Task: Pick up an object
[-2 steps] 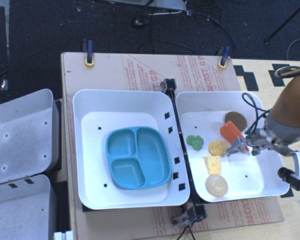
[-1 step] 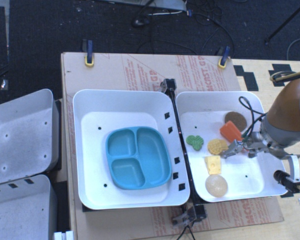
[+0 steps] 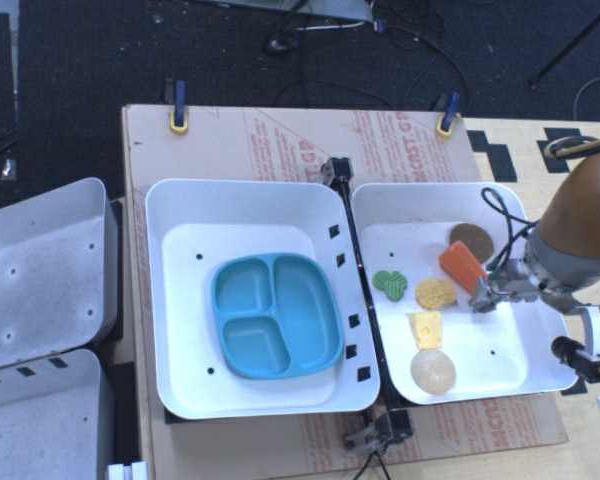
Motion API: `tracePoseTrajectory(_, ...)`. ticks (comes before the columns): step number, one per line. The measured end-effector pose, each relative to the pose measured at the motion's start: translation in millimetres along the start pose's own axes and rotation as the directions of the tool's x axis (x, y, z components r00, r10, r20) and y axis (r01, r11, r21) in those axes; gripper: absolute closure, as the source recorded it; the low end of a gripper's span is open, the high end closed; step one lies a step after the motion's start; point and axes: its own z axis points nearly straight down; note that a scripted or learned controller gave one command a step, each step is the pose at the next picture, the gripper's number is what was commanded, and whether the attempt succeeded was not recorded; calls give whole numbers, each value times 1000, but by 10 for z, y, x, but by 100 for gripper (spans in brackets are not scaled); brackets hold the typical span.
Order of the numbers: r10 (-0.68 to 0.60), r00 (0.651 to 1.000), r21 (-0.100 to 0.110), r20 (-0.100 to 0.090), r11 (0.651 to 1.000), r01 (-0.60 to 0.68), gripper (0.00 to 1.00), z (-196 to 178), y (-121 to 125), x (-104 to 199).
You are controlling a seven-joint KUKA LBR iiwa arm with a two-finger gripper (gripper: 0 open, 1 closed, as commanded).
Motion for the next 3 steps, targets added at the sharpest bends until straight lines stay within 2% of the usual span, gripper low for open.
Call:
tracePoseTrajectory(2,-4,1000,-4,2,1000,4,100,-904,122,-42)
tracePoseTrajectory(3,-3,1000,-5,2,1000,3,100,-1527,88,-68)
